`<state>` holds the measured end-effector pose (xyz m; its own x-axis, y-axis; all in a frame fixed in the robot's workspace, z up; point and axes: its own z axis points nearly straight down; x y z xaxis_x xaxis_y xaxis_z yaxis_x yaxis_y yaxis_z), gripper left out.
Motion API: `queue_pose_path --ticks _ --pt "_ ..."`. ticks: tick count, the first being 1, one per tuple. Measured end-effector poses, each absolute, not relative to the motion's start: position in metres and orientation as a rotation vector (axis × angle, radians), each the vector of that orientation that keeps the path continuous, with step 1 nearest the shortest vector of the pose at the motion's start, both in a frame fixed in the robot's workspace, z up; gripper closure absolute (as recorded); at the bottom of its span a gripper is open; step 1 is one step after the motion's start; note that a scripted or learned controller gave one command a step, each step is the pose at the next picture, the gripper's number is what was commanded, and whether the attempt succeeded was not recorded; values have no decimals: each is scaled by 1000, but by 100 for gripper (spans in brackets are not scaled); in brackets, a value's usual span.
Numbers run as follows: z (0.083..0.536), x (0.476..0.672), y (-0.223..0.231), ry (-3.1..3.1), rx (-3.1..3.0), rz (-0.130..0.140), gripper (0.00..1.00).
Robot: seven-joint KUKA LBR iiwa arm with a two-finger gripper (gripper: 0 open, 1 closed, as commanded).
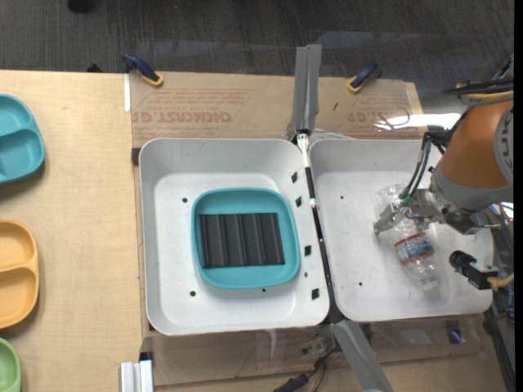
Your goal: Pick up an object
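A crumpled clear plastic bottle with a red and blue label lies on its side in the right white bin, near that bin's right edge. My gripper is low over the bottle's upper end and overlaps its crinkled clear plastic. The grey arm with its orange band comes in from the right above it. From this angle the gripper's tip blends into the clear plastic.
The left white bin holds a teal tray with a dark ridged insert. Teal, orange and green plates lie on the bench at far left. Two clamps hold cardboard behind the bins.
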<state>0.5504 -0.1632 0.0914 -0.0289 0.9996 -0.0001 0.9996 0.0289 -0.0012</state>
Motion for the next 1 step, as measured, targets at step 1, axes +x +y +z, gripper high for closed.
queue_pose_path --ticks 1 --pt "100 550 -164 -2249 -2192 3 100"
